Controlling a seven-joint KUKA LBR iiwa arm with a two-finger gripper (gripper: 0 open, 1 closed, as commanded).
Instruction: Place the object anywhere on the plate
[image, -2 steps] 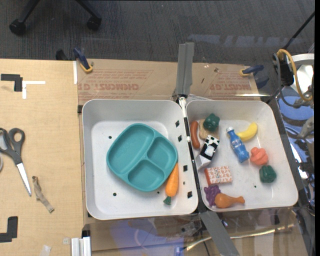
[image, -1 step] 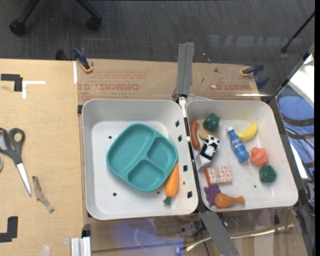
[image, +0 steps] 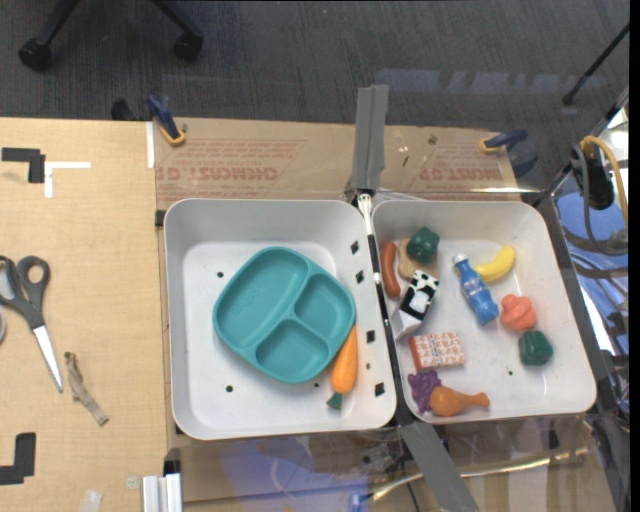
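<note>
Beside the plate (image: 285, 314), the carrot (image: 344, 364) hides its rim.

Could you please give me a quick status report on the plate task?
Teal three-compartment plastic plate in left white bin, nothing on it. Orange toy carrot beside plate's right edge, leaning on it. Other toys in right white bin.

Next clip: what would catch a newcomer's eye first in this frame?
The teal divided plate dominates the left bin, with an orange toy carrot lying against its right edge rather than in a compartment. Next comes the right bin, crowded with small toys, the yellow banana and blue bottle brightest among them. Scissors lie on the bench at far left.
</note>
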